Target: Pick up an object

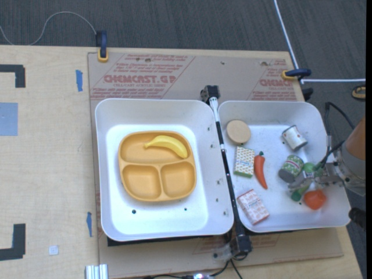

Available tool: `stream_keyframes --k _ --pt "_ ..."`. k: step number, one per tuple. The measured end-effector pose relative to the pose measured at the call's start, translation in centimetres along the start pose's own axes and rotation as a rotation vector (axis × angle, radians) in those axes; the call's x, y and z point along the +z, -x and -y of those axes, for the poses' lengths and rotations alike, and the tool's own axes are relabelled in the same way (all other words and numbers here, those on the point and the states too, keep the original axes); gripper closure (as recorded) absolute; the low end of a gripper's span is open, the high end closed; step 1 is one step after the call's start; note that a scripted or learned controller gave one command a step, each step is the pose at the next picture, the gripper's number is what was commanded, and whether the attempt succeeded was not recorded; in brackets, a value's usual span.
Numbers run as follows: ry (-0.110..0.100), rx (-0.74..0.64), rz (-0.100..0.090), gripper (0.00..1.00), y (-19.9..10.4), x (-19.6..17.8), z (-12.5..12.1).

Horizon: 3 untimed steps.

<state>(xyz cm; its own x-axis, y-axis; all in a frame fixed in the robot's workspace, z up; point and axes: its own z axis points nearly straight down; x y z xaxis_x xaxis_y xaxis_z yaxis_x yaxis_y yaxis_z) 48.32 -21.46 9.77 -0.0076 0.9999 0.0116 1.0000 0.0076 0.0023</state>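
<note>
The left white shallow bin (110, 173) holds an orange three-compartment plastic plate (157, 166), and a yellow toy banana (168, 145) lies in its long upper compartment. In the right white shallow bin (273, 222), going rightward, a round tan wooden disc (238, 131) sits near the top, a small green-patterned carton (244, 161) lies below it, and a pink-and-white box (253, 206) rests near the front edge. Just beside the carton stands an orange-red toy pepper with a green stem (260, 171). Further right lie a small silver metal can (294, 137), a green-labelled can on its side (292, 168) and a red toy tomato with green leaves (314, 199). The grey two-finger gripper (306, 182) reaches in at the bin's right side, low between the green-labelled can and the tomato; whether it grips anything cannot be made out.
</note>
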Motion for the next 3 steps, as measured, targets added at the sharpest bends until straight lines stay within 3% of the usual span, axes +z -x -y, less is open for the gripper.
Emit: stream_keyframes --k 1,2,3 --pt "-0.001 0.005 0.009 1.0 0.4 -0.9 0.2" --pt "-0.002 0.006 0.011 1.0 -5.9 -4.4 0.3" --pt "-0.001 0.006 0.011 1.0 -14.2 -8.5 -7.5"
